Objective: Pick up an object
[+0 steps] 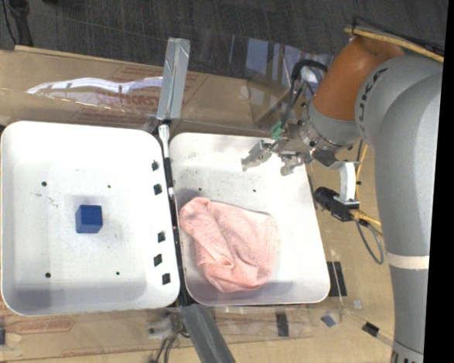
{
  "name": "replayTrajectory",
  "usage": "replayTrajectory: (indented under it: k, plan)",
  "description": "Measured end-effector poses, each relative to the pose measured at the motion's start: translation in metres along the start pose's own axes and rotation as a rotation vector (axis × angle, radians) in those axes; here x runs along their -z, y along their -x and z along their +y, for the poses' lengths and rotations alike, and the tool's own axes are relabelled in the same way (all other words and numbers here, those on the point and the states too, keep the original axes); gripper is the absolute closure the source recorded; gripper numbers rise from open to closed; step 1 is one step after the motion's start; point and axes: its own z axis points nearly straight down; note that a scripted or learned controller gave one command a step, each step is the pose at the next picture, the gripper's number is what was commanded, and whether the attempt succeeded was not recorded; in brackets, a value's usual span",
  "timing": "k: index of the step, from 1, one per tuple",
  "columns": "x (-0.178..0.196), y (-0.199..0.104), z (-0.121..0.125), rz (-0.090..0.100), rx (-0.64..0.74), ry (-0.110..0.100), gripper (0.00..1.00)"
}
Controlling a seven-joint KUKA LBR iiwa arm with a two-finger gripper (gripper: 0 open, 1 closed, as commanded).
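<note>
Approach stage: gripper [273, 158], fingers spread and empty, above right bin [306, 213]; next, descend onto cloth [229, 243] and close.

Hidden and cut-off parts around the hand

The arm [400, 150] behind the hand [273, 158] runs off the top and lower edges, its base unseen. The pink cloth [230, 243] below the hand covers part of the right bin [302, 213] floor; anything under its folds is hidden. The hand's fingertips are too small to tell their gap.
</note>
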Motion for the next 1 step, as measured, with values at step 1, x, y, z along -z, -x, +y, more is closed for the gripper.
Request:
replayTrajectory:
  k: [1]
  plan:
    - [-0.0856, -0.0144, -0.0815, 0.001, 0.034, -0.001, 0.0]
